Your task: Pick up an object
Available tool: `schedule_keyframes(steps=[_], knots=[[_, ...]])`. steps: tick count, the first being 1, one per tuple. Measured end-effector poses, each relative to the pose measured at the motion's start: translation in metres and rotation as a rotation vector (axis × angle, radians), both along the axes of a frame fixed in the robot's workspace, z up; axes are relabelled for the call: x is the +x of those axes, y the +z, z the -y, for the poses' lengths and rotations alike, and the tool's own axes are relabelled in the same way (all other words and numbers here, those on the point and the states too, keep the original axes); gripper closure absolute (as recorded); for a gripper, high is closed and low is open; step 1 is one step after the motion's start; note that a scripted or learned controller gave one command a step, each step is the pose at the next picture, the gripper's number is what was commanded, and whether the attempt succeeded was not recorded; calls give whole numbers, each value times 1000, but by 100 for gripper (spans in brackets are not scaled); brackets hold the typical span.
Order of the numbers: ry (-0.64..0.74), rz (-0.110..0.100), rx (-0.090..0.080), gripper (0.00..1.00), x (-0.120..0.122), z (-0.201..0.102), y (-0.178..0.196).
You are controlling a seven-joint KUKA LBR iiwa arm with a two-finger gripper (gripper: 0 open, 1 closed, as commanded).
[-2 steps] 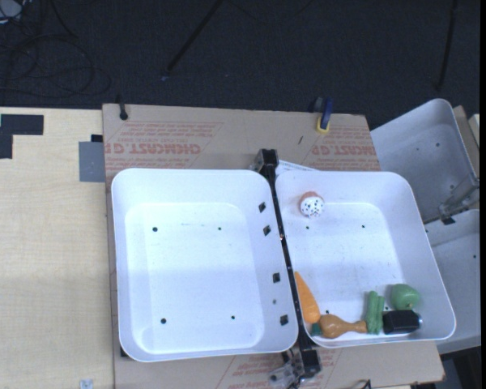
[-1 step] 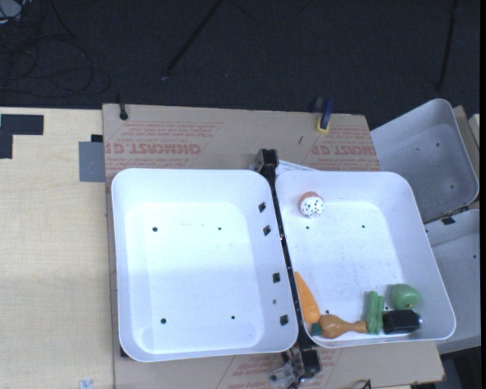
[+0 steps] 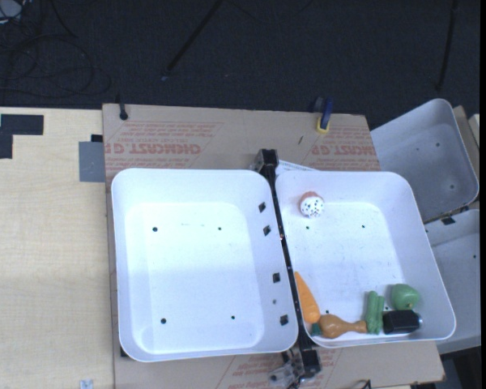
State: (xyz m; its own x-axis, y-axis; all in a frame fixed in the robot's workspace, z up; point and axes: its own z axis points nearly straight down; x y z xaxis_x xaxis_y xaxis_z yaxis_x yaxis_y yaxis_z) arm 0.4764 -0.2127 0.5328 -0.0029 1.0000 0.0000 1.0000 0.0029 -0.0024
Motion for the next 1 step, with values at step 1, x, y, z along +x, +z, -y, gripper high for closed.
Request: schedule_keyframes(steps=[1], knots=[[0, 0, 0, 0, 0, 0, 0]])
